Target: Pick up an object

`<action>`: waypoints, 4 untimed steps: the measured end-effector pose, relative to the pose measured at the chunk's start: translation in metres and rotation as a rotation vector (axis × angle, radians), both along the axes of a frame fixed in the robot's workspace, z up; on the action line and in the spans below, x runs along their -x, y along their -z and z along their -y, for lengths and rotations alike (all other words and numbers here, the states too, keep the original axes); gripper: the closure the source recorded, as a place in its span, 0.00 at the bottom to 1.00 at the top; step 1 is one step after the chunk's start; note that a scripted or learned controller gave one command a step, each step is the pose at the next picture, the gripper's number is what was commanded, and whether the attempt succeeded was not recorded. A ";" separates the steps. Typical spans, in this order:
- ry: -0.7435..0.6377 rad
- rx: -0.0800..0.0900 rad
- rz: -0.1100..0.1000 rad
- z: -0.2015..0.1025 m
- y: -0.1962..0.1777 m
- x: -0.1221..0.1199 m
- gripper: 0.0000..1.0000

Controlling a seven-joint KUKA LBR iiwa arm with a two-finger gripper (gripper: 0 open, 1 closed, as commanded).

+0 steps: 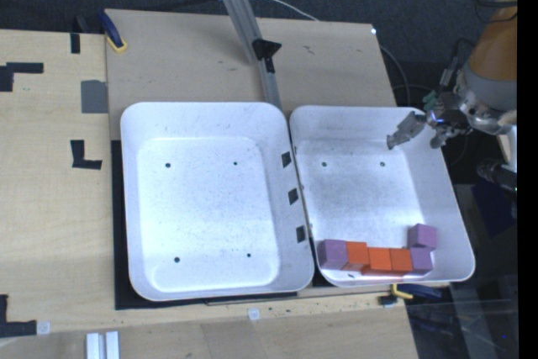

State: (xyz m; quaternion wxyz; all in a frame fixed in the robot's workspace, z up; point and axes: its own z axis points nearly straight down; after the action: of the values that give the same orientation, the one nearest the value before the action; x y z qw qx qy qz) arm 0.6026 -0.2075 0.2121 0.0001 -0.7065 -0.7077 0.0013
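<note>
Your gripper (418, 131) hovers over the right bin's (361, 181) far right corner; claw state unclear. Matte purple and orange blocks (378, 255) line its near edge lengthwise.

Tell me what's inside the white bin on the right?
The right bin has purple blocks and orange blocks crowded along its near edge, one purple block stacked higher. Anything under those blocks is hidden. The gripper hovers at its far corner.

Single fixed overhead camera, slanted down on both bins (290, 126)

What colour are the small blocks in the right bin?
Purple and orange small blocks, along the right white bin's near edge; camera view.
</note>
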 end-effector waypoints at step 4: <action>-0.005 -0.003 -0.003 -0.180 0.022 0.001 1.00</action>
State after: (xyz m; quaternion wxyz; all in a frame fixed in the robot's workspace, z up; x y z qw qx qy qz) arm 0.6013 -0.0279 0.1897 0.0024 -0.7048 -0.7094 0.0013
